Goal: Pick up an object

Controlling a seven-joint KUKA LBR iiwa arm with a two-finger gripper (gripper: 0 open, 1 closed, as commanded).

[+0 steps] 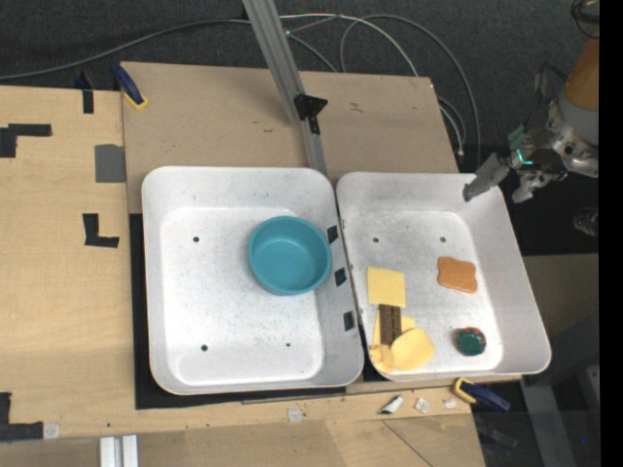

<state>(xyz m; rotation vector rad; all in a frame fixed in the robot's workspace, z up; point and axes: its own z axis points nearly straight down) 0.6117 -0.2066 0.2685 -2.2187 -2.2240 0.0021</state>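
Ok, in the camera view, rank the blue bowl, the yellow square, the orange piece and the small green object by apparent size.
1. Blue bowl
2. Yellow square
3. Orange piece; close to the yellow square, so that order is unsure
4. Small green object

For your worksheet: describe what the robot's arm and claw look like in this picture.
At the right edge, the arm is grey with an orange band above the wrist. Its claw has two thin dark grey prongs, and a small teal-green spot shows near their base.

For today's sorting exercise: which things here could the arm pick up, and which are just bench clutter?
Pickable:
blue bowl
yellow square
brown bar
orange piece
small green object

Clutter:
cables
metal pole
clamp
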